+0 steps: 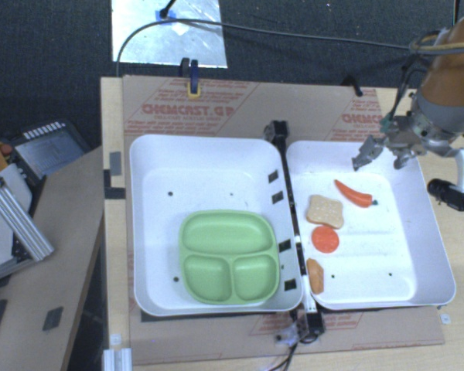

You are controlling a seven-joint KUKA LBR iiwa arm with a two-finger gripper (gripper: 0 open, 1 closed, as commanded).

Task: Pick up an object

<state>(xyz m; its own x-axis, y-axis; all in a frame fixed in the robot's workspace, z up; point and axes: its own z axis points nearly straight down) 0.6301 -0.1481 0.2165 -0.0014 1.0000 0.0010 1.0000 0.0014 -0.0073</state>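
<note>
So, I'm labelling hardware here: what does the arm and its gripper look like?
A grey KUKA arm with an orange band above the wrist, thin dark cables alongside, ending in a grey metal two-finger gripper with short dark fingers.

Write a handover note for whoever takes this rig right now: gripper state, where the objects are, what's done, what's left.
Gripper: fingers open, holding nothing, over the back of the right bin.
Right bin holds: red chili pepper nearest the gripper, bread slice beside it, round red slice below that, small orange piece at the front left corner by the divider.
Left bin: green divided plate, nothing on it.
Done: arm is positioned over the right bin; nothing grasped.
Left: descend on one object, probably the pepper as it is closest, close the fingers, lift.
</note>
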